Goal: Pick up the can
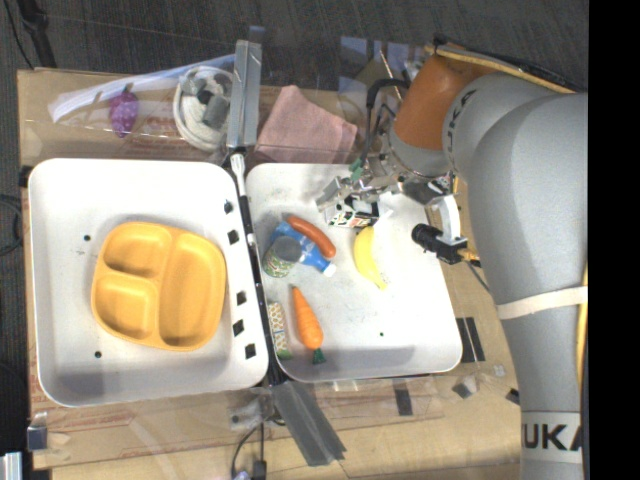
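- While the gripper (352,200) hangs over the right bin's (420,338) far edge, the can (283,256) lies lower-left of it, apart, near the bin's left wall.
- Can touches a blue thing (314,256) under a sausage (309,235); banana (370,256) and carrot (307,320) lie nearby.
- Whether the gripper is released or clenched cannot be told.
- Arm (520,208) reads "UKA" at bottom right.

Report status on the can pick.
Gripper low over right bin's far edge. Can on its side by the divider, ungrasped. Hot dog lies against it.
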Robot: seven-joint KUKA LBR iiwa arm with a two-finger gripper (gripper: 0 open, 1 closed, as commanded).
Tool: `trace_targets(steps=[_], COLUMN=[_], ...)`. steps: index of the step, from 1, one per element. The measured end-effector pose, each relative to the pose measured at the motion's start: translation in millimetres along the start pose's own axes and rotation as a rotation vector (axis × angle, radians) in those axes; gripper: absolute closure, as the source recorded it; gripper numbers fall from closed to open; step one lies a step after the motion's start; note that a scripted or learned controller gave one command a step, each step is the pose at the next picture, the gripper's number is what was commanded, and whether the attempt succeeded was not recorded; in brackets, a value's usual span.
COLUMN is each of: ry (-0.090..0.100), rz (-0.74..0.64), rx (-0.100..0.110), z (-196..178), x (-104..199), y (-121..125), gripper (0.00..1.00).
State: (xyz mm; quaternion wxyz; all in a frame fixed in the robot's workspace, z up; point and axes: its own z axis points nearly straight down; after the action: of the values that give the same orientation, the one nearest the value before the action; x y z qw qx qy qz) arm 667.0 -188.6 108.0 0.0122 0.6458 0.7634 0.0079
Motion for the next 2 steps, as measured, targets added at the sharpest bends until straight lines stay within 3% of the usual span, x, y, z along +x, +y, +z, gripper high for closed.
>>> trace_targets(steps=[1, 2], ry=[0.001, -0.001], rz=[-0.009, -0.116], rx=[-0.001, 0.001], z=[0.1, 0.3], x=[-7.7, -12.9], y=[-0.6, -2.2], gripper=[0.00, 0.00])
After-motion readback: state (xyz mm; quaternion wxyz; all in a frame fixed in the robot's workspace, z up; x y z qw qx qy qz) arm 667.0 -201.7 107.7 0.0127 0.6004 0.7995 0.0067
